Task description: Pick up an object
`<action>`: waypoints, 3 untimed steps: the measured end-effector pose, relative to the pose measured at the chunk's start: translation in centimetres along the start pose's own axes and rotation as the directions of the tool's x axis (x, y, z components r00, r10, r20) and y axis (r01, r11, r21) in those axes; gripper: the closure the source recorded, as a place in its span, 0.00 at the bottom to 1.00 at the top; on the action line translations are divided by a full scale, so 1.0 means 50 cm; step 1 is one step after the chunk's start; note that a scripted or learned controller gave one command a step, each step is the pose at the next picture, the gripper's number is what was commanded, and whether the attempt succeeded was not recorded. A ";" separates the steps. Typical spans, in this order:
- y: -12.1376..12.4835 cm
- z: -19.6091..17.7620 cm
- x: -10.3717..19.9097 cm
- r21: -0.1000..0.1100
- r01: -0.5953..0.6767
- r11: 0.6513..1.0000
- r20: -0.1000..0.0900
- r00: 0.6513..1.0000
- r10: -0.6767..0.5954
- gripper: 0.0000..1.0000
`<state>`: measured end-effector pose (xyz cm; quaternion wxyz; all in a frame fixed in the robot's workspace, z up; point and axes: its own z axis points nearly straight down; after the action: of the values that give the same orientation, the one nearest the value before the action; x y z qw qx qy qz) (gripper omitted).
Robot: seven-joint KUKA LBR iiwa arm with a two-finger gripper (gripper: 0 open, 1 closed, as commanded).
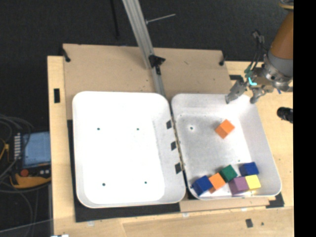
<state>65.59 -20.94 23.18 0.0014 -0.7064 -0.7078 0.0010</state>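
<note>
Camera view, nearest edge first: the right bin [261, 132] holds six blocks clustered along its near wall, namely two blue blocks [202, 184] [249, 169], one orange block [217, 180], one green block [228, 173], one purple block [238, 185] and one yellow block [253, 182]. Farther in, a second orange block [225, 129] sits alone mid-bin. The left bin [121, 147] lies beside it. At the far right corner, the gripper [243, 94] hangs over the rim, fingers spread apart, holding nothing.
</note>
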 end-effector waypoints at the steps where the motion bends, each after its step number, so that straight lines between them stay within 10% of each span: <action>1: 0.001 -0.006 -0.001 -0.003 0.003 1.000 0.004 1.000 -0.003 0.00; 3: -0.002 0.198 0.031 -0.001 0.006 1.000 0.002 1.000 -0.006 0.00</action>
<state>65.43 -19.39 13.28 0.0003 -0.7043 -0.7099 0.0015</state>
